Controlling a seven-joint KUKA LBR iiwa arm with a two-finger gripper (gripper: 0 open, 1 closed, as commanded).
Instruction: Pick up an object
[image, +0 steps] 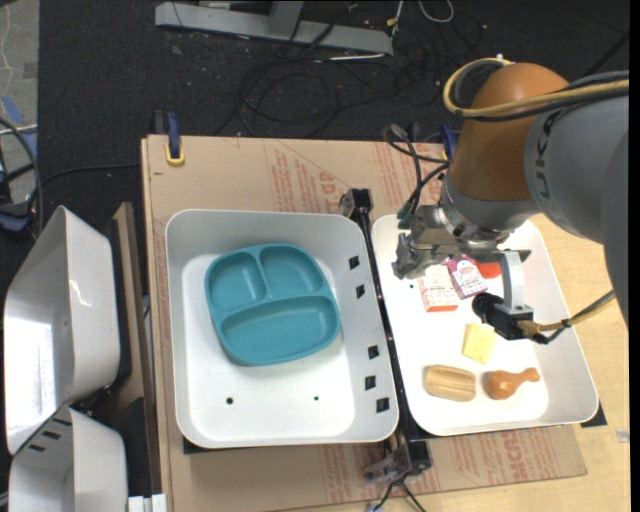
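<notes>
The gripper (418, 250) is poised in the right bin (570, 400); its finger state cannot be told. Near it are seen a small carton (436, 288), a yellow wedge (479, 343), a bread roll (449, 382) and a drumstick (510, 380).

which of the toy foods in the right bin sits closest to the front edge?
The bread roll, tan and oblong, left of the drumstick. It sits slightly lower than the drumstick; the yellow cheese wedge lies further back.

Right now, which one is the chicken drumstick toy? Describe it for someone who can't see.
Look in the right bin, along its near edge. The drumstick is the rightmost item there, beside the tan bread roll. It alone is glossy brown with a thin handle-like end.
</notes>
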